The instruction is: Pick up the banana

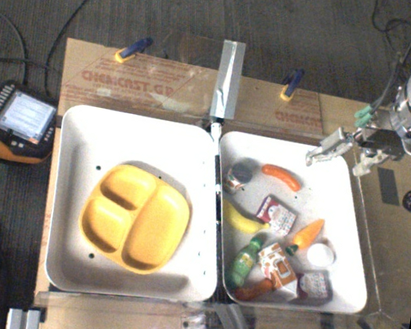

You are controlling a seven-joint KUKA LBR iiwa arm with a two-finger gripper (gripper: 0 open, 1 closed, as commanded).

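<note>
The banana [238, 218] lies in the right bin [355, 247], near its left wall, yellow and partly tucked under a small red carton [276, 213]. A green bottle [245, 259] touches its lower end. My gripper [341, 159] hangs over the bin's far right corner, well up and to the right of the banana. It is open with nothing between its fingers [321, 153].
The right bin also holds a sausage [281, 177], a metal can [239, 175], a carrot [308, 233], a white lid [320, 256], a juice carton [277, 265] and a packet [315, 285]. A yellow divided tray [136, 218] sits in the left bin [76, 146].
</note>
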